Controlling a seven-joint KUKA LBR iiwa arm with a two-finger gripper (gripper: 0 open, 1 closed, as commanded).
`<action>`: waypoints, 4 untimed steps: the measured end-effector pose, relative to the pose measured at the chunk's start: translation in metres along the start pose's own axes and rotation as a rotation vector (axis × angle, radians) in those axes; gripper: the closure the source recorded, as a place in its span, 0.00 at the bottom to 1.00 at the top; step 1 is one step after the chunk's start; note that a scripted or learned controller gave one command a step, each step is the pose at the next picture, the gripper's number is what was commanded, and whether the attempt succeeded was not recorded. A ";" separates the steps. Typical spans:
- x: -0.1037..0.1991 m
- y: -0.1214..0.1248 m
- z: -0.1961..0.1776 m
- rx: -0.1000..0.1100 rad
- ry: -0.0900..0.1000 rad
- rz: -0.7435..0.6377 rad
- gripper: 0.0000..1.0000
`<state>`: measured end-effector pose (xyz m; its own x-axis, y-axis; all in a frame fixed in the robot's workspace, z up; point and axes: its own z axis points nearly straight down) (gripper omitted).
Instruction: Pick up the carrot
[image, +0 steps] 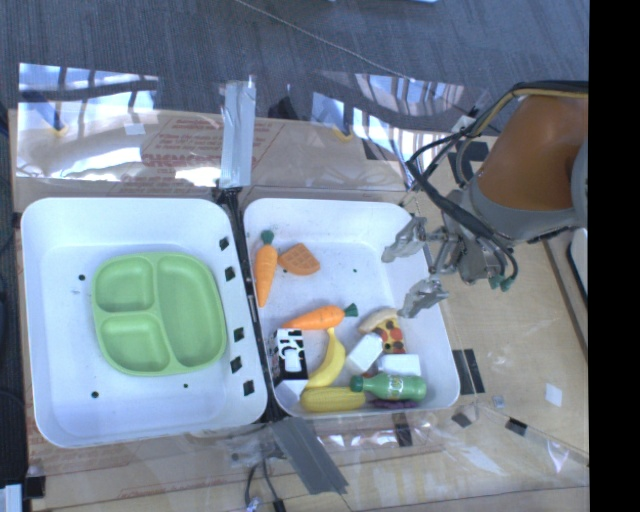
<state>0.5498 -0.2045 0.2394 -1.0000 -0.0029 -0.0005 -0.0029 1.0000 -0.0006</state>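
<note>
Here the gripper (413, 270) gapes wide, empty, above the right bin (345, 215).

A light wooden bench (520, 400) fills the 3 to 6 o'clock area, marked with short strips of black tape (468, 371). Toward 12 o'clock lies dark grey carpet (150, 35), with flattened brown cardboard (180, 150) under glossy, light-reflecting plastic sheeting (80, 120) just below it.

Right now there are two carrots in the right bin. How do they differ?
The upper carrot lies along the right bin's left wall, green top pointing up the view; the lower carrot lies crosswise mid-bin, green top toward the hand. The upper one touches a waffle-like piece; the lower sits just above the banana. Both are orange with green tops.
</note>
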 end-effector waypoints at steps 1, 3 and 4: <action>0.001 0.033 0.148 0.000 0.000 0.038 0.00; -0.023 0.102 0.146 0.008 -0.007 0.408 0.00; -0.024 0.106 0.136 0.004 -0.005 0.397 1.00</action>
<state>0.5734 -0.0988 0.1032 -0.9235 0.3836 -0.0066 0.3836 0.9235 -0.0036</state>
